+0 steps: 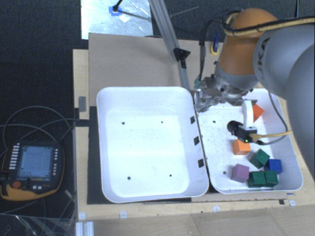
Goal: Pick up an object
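My arm (280,58) reaches in from the right, and its wrist hangs over the far end of the right bin (216,132). My claw (207,101) is just at the bin's far-left corner, close to the wall it shares with the left bin (142,141). From this angle I cannot tell whether the claw is released or clenched, and I see nothing held in it. So I judge the pick not yet made, with the reach, the grasp and the lift all left to do.

Everything I might take lies in the right bin, toward its right and near end and well apart from the claw. An orange wedge-shaped piece (258,112) sits by the right wall. An orange block (241,147) lies nearer the middle. Just beyond it is a tilted green block (259,157), with a blue block (273,165) beside that. A purple block (240,172) stands a little apart on the left of the cluster. Two more green blocks (262,179) sit side by side against the near wall.

The blocks crowd each other, and I think the green and blue ones would be awkward to close around. The purple and orange blocks have more free floor about them. The bin walls are near the outer pieces too.

Around the bins, a sheet of cardboard (133,58) lies underneath them. A slanted metal pole (165,21) crosses above the far edge. A teach pendant (32,166) with its cables rests on the floor to the left, out of my way.
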